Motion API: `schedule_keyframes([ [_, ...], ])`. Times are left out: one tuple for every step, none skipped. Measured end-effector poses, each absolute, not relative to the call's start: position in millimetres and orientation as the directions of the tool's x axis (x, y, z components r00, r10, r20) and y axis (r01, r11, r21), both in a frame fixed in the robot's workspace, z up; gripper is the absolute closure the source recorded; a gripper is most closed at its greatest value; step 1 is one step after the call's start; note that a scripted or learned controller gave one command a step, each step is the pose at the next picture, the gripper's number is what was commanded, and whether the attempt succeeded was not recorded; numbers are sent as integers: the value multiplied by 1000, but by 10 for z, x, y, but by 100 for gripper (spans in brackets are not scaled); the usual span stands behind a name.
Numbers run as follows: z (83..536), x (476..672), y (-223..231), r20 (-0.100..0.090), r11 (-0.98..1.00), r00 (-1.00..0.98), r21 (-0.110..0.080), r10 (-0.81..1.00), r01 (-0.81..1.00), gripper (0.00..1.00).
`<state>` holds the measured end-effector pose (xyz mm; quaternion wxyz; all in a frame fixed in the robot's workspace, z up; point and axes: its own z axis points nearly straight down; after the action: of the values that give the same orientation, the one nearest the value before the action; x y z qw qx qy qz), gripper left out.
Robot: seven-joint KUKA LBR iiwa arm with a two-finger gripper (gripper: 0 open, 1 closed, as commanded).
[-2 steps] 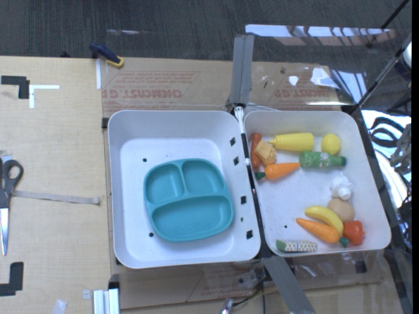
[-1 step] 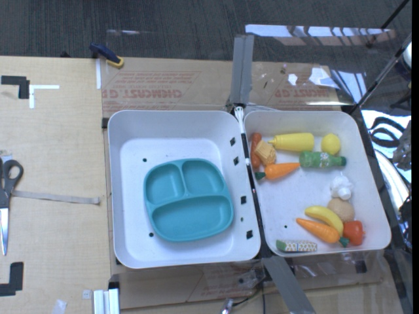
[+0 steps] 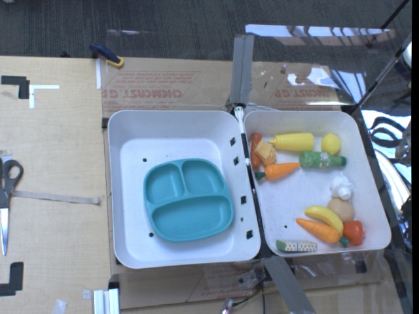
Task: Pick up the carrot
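Two toy carrots lie in the right bin (image 3: 366, 175). One carrot (image 3: 281, 171) is orange with a green end and sits near the bin's left wall, just below a tan bread piece (image 3: 264, 152) and left of a green bottle (image 3: 322, 161). The other carrot (image 3: 319, 230) lies near the front of the bin, under a yellow banana (image 3: 325, 217) and beside a red tomato (image 3: 353, 232).
The right bin also holds a yellow corn cob (image 3: 293, 141), a lemon (image 3: 331, 143), white garlic (image 3: 340, 189), a tan potato (image 3: 341, 209) and a small green-and-white piece (image 3: 296, 246). A teal divided plate (image 3: 188, 199) lies in the left bin (image 3: 124, 175). Scissors (image 3: 6, 188) rest at the far left.
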<state>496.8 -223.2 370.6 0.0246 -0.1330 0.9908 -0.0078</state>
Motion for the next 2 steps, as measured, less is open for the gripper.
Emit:
schedule_keyframes([
  [2994,4913,-2216,-3,782,-782,-1,-624,-624,100],
  [3089,4937,-2210,-7,782,-782,-4,-623,-623,100],
])
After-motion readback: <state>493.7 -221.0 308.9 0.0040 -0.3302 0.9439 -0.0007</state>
